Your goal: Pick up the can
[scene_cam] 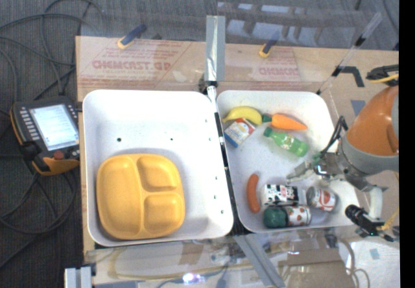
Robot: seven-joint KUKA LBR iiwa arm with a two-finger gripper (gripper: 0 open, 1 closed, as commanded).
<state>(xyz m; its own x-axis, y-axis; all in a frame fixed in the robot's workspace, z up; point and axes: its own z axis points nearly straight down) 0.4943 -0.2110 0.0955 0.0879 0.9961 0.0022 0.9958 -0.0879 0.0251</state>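
The two-finger metal gripper [310, 170] hangs low in the right white bin [318, 102] — I cannot tell how its jaws stand. The small red-and-white can [321, 198] lies on its side just on the near side of it, slightly right, close under the wrist. Its long axis seems to run left-right. A black-and-white carton [281, 194] sits just left of the can
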